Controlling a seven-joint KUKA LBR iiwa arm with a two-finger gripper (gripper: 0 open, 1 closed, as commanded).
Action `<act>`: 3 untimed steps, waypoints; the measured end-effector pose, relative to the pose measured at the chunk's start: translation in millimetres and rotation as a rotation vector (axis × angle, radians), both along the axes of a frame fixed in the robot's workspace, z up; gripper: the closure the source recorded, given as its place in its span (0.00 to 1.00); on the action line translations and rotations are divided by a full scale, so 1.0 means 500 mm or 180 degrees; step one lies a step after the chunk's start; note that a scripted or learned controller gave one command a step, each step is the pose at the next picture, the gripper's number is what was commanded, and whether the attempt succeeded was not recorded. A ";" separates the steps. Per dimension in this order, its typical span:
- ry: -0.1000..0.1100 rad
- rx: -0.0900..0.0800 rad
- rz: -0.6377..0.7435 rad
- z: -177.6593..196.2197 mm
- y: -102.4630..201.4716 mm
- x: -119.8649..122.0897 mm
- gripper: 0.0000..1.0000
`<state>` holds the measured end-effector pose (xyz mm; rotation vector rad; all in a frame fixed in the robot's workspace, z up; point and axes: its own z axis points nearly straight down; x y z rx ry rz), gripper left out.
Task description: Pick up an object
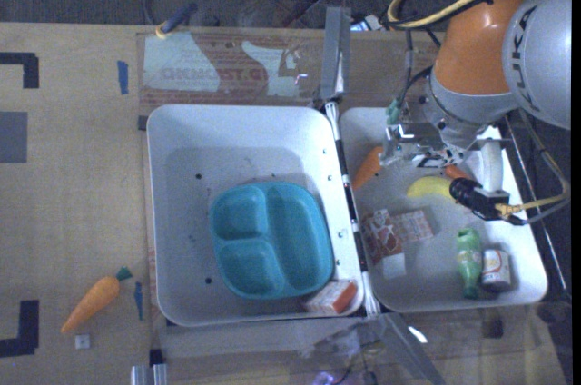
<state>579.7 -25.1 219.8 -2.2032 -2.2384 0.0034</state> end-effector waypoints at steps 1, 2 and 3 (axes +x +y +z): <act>-0.0008 -0.0006 -0.0030 0.318 -0.092 0.062 1.00; -0.0007 -0.0005 0.0237 0.391 0.036 0.069 1.00; -0.0010 -0.0006 0.0253 0.428 0.004 0.097 1.00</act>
